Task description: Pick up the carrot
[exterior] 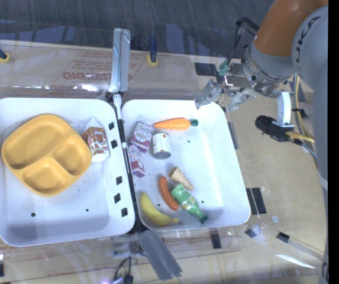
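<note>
From my feed the gripper (218,97) hangs spread open, holding nothing, just past the smooth tapered orange carrot (173,123).

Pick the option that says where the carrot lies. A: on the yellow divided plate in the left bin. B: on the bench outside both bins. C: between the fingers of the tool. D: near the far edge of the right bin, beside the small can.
D: the carrot lies flat near the far edge of the right bin, just above the small can, while the tool hovers over that bin's far right corner.
</note>
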You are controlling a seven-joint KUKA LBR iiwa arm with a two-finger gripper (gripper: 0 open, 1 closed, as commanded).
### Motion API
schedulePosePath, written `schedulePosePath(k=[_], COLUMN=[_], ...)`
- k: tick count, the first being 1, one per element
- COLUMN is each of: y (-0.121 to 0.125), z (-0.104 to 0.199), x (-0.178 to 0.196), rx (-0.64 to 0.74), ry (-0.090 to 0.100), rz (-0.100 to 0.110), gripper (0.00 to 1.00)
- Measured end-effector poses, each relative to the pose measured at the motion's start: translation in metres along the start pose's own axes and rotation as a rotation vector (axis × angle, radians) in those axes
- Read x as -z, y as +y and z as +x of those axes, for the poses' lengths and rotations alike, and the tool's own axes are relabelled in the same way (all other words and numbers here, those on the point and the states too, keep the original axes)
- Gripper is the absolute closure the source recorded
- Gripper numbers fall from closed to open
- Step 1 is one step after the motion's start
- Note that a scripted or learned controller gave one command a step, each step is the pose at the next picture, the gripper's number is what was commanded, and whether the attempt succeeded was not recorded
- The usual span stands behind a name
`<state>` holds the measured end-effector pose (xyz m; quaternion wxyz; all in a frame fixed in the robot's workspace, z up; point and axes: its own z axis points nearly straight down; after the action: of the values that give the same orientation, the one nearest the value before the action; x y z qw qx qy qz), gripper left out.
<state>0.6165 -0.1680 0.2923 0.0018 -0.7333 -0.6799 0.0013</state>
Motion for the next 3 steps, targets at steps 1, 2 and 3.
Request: schedulePosePath(k=[1,2,3], y=[0.04,0.019,0.043], z=[0.012,-0.003,-0.03], x=[0.014,-0.097,-0.204], rx=[-0.08,0.078,0.232], ry=[-0.001,0.001,0.0], rz=[0.001,0.005,0.003], gripper=[0.0,0.0,0.0])
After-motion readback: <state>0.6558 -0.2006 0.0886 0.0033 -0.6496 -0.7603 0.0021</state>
